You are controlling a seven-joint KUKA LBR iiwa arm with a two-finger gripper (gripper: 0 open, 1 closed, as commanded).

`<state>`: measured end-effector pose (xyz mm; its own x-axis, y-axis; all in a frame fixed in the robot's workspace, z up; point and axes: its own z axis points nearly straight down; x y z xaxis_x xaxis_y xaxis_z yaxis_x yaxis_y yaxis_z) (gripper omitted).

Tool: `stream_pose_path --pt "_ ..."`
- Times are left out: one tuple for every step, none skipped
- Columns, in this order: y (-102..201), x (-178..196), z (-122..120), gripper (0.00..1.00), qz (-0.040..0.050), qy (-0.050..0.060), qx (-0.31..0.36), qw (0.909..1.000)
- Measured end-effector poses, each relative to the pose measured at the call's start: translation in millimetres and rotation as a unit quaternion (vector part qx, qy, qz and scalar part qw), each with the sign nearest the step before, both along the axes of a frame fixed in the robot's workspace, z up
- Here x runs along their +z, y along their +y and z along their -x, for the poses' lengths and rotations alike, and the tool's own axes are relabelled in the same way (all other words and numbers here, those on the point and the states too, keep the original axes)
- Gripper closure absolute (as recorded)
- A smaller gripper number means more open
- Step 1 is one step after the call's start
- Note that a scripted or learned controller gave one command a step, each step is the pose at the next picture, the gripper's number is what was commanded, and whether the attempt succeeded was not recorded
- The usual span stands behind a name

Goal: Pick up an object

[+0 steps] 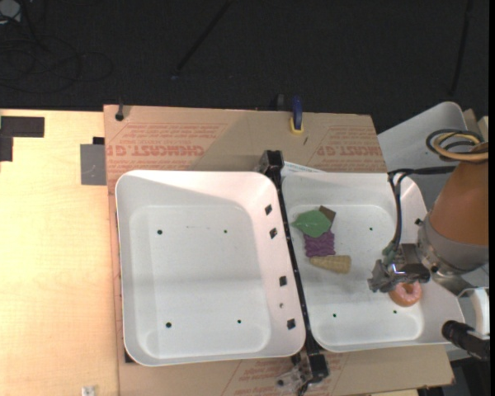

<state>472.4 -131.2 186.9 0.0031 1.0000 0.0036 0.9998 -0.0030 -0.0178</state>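
Note:
My gripper (389, 275) hangs low over the right side of the right bin (355, 341), under the arm's orange band. A pink ring-shaped object (407, 294) lies just beside it to the lower right, partly covered by the gripper body. Further left in the same bin lie a green piece (312, 221), a purple piece (319, 243) below it, and a tan piece (331, 263) below that. A small brown piece (327, 214) touches the green one's upper right corner.
The left bin (132, 221) sits beside the right one, with a black divider (284, 254) between them. Both rest on brown cardboard (190, 139). A wooden bench top (41, 262) lies to the left. Cables (452, 143) loop at the right.

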Motion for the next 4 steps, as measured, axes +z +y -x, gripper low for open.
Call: stream_pose_path --pt "46.0 117.0 -4.8 1.00 0.0016 -0.013 0.005 0.9999" --pt "93.2 213.2 -15.8 1.00 0.0014 -0.013 0.005 0.9999" --pt "77.0 65.5 -1.2 1.00 0.0012 -0.001 0.000 1.0000" --pt "32.9 -66.6 0.2 1.00 0.0016 -0.002 -0.001 1.0000"
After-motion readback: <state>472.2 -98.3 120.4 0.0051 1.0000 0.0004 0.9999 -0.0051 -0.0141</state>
